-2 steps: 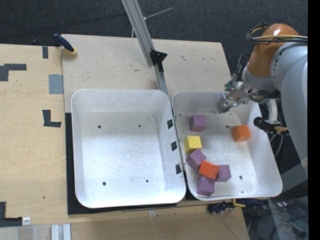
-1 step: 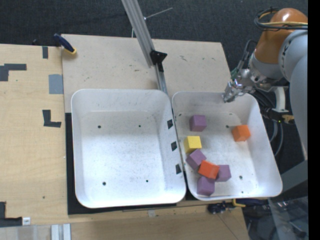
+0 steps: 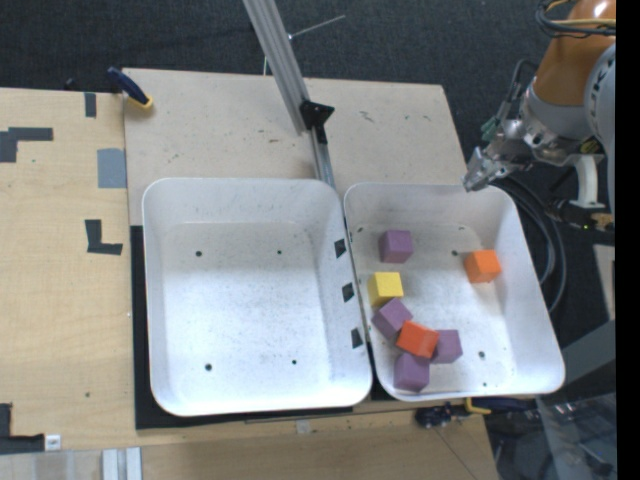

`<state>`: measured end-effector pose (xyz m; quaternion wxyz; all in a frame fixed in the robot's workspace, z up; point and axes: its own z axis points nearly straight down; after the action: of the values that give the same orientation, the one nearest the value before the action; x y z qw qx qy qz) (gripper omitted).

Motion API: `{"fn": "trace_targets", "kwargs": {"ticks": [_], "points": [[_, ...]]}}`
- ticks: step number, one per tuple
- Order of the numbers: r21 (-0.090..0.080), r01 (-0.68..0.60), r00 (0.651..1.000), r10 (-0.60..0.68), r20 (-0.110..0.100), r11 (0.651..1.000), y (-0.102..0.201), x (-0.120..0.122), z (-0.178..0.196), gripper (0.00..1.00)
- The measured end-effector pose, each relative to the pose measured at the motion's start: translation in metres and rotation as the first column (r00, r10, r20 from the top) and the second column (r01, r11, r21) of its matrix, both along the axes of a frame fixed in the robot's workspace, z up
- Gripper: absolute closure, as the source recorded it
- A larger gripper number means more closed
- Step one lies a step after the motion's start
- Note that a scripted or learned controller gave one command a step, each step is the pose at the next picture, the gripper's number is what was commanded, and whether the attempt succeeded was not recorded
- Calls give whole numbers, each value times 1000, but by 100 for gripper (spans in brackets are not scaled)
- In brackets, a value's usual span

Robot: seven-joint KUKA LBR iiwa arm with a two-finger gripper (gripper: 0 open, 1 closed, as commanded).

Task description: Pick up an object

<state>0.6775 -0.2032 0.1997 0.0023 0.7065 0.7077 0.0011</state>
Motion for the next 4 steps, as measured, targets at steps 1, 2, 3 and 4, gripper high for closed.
{"fn": "trace_targets", "kwargs": {"ticks": [1, 2, 3, 4], "points": [[1, -1, 1000, 1, -1, 1000, 8, -4, 48, 100], [2, 0, 1000, 0, -5, 1000, 56, -18, 56, 100], [4, -4, 1000, 4, -7, 1000, 107, -21, 54, 100], [4, -6, 1000, 6, -7, 1000, 166, -30, 54, 100]]}}
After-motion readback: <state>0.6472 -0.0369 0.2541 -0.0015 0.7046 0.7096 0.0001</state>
